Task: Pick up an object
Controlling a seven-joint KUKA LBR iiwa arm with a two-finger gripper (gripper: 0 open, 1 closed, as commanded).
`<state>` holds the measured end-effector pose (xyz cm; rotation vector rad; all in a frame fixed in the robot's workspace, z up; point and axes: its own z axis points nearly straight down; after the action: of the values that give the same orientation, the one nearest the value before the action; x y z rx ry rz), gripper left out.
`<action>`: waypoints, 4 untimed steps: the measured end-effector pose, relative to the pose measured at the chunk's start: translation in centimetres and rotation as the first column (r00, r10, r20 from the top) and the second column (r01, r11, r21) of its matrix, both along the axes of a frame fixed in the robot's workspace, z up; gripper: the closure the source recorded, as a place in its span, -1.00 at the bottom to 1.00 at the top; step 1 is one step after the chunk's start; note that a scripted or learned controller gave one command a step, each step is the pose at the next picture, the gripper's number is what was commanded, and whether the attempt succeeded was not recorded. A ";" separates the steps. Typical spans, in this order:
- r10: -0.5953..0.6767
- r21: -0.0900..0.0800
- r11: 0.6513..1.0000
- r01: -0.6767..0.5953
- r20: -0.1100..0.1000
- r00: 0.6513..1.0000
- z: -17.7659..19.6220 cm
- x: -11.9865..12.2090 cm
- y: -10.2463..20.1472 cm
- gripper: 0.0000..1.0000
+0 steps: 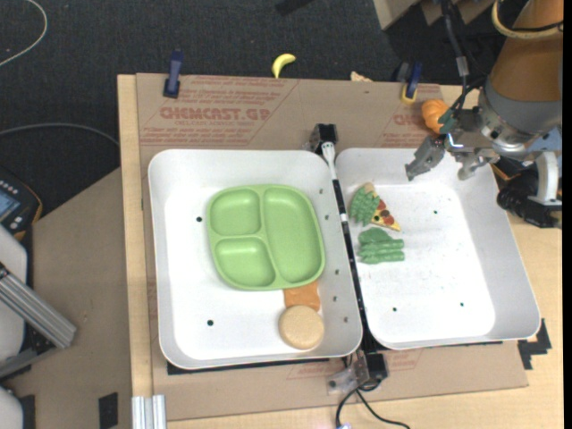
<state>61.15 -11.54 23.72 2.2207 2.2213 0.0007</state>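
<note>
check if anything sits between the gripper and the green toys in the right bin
Nothing visible does. The gripper hangs open over the right bin's back part, and bare white floor lies between it and the green toys near the bin's left wall.

Two shallow white bins side by side: the left bin (174, 239) and the right bin (474, 275). In the left one, that's one green divided plate (265, 236) with three compartments, one round tan cookie (302, 328), and one orange piece (304, 295) poking out from under the plate. Over in the right bin, three items: one green leafy toy (363, 204), one pizza slice toy (384, 216), one green bean-pod bundle (381, 247). On the board beyond the bins, two blue clamps (172, 74), one yellow banana (282, 63), one orange ball (433, 113).
</note>
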 end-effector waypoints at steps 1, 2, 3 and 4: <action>-0.003 0.002 1.000 0.003 -0.012 1.000 -12.7 -1.9 -1.5 -1.00; 0.002 -0.008 1.000 -0.002 -0.008 1.000 -14.9 0.3 1.9 -1.00; -0.001 0.001 1.000 0.001 0.008 1.000 -13.7 0.7 2.3 1.00; 0.006 0.002 1.000 -0.006 0.007 1.000 -4.7 -0.5 9.0 1.00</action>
<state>60.63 -2.56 19.05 2.2112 2.2257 0.0099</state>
